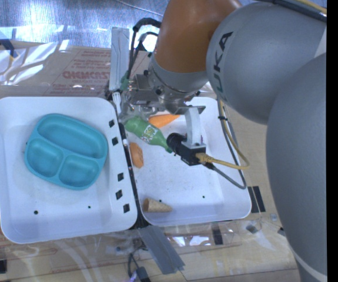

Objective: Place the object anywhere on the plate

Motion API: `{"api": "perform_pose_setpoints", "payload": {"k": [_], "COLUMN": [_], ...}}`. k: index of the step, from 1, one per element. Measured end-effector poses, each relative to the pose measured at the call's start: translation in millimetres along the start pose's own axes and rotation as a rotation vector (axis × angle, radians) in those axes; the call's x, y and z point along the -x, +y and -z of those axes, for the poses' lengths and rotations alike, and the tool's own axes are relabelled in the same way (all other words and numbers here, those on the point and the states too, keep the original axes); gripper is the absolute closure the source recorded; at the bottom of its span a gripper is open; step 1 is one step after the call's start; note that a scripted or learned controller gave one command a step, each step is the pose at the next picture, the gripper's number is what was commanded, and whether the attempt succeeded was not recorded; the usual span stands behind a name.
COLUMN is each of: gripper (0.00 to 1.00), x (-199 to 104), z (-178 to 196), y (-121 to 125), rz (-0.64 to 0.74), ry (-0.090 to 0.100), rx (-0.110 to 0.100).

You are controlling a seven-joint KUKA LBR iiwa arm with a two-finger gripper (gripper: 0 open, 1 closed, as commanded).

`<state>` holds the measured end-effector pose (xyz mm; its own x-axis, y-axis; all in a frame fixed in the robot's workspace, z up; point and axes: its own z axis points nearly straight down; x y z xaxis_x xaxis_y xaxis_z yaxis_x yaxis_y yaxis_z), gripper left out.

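A blue divided plate (66, 150) lies in the left bin (16, 216). In the right bin (216, 198), a green bottle (143, 131) lies tilted near the upper left corner, and an orange carrot-like piece (165, 120) sits just beside it. My gripper (157, 111) hangs directly over these two objects, with its metal body partly hiding them. I cannot make out whether it touches either one. A small orange chunk (136, 155) rests by the divider, and a tan cone-shaped piece (156, 205) lies near the front wall.
The big grey and orange arm (239, 57) covers the back and right side of the right bin. A black unit with a yellow cable (187, 150) hangs off the wrist. Cardboard (74, 69) lies behind the bins.
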<state>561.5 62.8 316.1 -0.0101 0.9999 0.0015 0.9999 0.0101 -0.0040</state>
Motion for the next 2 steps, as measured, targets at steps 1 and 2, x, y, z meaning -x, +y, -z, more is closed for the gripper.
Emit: {"api": "perform_pose_setpoints", "payload": {"k": [1,2], "gripper": [1.0,1.0], "x": [-41,-10], "z": [-80,-15], "y": [-39,-20], "rz": [0.0,-0.004], "ry": [-0.004,-0.002], "rx": [-0.008,0.006]}}
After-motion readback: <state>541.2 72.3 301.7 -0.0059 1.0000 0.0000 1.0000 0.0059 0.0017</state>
